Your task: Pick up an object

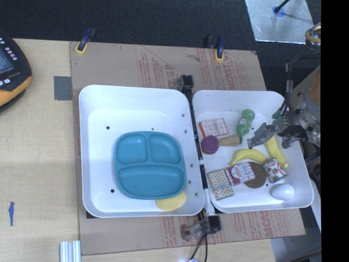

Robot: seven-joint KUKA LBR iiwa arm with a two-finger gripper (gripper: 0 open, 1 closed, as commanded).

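We judge the pick barely begun. On the wooden counter [38,146], the left shallow white bin [98,100] carries a blue sectioned plastic tray [149,165]. The right white bin [218,98] keeps every toy lying loose, including the yellow plastic banana [248,156]. Our hand [269,133] hovers just above the banana, fingers spread, gripping nothing.

The arm [308,105] reaches in from the right, its gripper [272,136] held low with 2 dark fingers [257,138] spread apart.
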